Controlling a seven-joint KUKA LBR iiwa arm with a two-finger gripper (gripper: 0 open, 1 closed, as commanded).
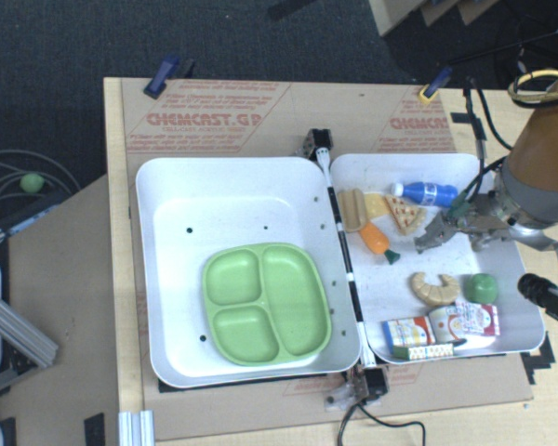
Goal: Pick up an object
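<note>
So from my remote seat: on the desk [130,249], the left bin [167,212] just has the green divided plate [264,303] sitting in it, nothing to worry about there. All the action is in the right bin [391,170]. Going across: a tan bread-looking piece [352,209], a toy carrot [378,241], a pizza-ish wedge [405,214], a blue bottle [429,193], a croissant [435,289], two small cartons [441,329], a green ball [483,287].

The hand [439,232] hovers low just right of the wedge and below the bottle, fingers spread apart, nothing between them.

My worry is that the stuff there is packed close. If it drops here, a finger probably lands on the wedge or nudges the bottle, which would roll away. It could also close on bare bin floor between them.
</note>
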